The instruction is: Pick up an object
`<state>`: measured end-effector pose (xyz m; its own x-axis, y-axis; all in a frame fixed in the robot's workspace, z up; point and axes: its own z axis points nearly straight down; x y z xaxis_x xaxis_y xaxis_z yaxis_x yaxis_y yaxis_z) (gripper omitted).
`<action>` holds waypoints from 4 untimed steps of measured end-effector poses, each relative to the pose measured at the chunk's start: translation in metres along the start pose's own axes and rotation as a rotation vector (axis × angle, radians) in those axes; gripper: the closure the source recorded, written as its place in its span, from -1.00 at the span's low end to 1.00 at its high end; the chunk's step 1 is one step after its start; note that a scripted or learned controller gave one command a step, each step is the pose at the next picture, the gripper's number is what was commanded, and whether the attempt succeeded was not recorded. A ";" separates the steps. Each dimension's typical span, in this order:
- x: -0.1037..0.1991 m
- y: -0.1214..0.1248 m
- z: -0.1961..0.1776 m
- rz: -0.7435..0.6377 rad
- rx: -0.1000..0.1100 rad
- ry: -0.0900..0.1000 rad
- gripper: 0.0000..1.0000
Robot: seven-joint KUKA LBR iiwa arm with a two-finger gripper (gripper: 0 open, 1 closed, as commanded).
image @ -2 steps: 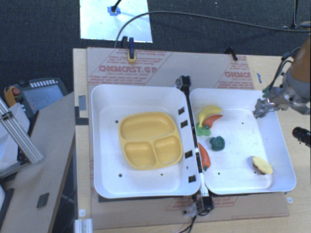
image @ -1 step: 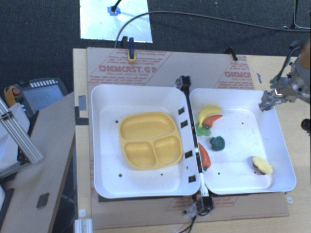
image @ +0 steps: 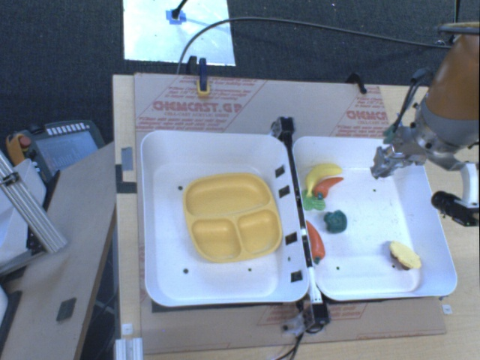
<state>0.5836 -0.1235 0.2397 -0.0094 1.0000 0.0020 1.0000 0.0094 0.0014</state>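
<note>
Over the right bin [image: 431,276], toward its far side, the gripper [image: 382,163] hangs with nothing visibly between its fingers; whether they are spread or closed I cannot tell, since the tip is small and blurred against the white floor. Everything worth picking sits in that same bin. A banana [image: 322,173] lies near its left wall at the far end, with an orange pepper [image: 328,187] touching it on the near side and a small green piece [image: 310,201] just beside them. A dark green broccoli [image: 335,220] sits closer to the bin's middle, a red pepper [image: 315,243] rests against the left wall nearer the front, and a yellow-and-brown slice [image: 405,256] lies alone toward the front right. My guess is the toys lie scattered so a programmed grasp has several targets, and the gripper stands closest to the banana cluster, though not above any one item. Left of the right bin, the other bin [image: 161,201] holds a yellow divided tray [image: 229,216], likely a place for sorting. Most of the arm [image: 457,88] is cut off beyond the bin's right side, and the green piece is too small to name.
</note>
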 end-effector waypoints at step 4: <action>0.216 -0.007 0.010 0.000 0.002 0.000 1.00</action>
